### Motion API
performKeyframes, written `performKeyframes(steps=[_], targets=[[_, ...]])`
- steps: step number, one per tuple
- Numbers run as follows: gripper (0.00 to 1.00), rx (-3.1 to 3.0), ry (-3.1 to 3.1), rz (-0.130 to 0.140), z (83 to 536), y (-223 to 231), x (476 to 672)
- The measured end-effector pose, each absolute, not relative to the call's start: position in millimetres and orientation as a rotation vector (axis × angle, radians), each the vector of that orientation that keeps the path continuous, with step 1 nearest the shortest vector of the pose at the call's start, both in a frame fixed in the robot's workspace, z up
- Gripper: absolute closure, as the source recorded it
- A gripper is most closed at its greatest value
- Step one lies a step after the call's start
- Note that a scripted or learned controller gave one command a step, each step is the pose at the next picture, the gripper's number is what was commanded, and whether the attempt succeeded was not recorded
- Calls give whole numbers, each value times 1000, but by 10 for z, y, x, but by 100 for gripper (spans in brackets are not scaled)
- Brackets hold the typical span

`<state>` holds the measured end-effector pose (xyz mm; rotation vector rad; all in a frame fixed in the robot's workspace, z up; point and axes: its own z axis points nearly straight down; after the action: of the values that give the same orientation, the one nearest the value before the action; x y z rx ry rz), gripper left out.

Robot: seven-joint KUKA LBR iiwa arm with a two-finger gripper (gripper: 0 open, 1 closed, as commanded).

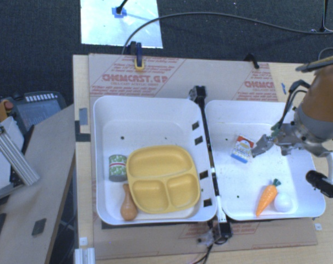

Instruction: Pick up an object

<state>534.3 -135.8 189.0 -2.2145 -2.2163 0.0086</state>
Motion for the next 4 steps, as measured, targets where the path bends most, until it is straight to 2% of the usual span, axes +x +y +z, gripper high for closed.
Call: performKeyframes(steps=[1, 3, 4], targets=[[0, -2218, -2225, -1, 1943, -1357, 5371], [0, -2220, -2221, 1, 940, -1395, 5336], [0, -2221, -2222, -1, 843, -1393, 5342]])
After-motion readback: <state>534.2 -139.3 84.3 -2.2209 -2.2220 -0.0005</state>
